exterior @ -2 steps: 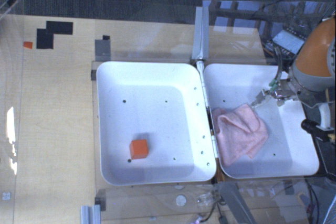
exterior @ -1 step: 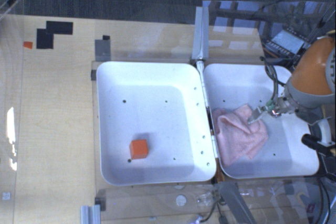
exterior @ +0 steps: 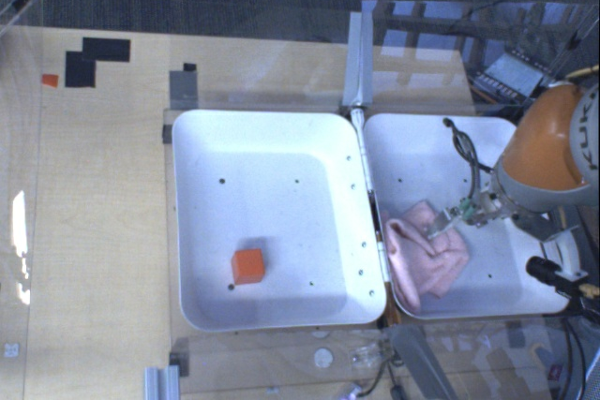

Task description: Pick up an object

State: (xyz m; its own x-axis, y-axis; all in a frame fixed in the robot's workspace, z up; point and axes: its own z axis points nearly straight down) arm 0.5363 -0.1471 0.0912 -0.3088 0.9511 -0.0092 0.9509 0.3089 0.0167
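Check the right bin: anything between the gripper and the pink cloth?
Nothing visible. The gripper is right at the pink cloth in the right bin, over its upper edge. The orange block lies apart in the left bin.

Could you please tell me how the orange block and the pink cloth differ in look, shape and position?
The orange block is a small, rigid, boxy piece with flat faces; the pink cloth is soft, crumpled and clearly larger. The orange block lies in the left bin, far from the arm; the pink cloth lies in the right bin, with the gripper right at its upper edge. Both rest on a white bin floor.
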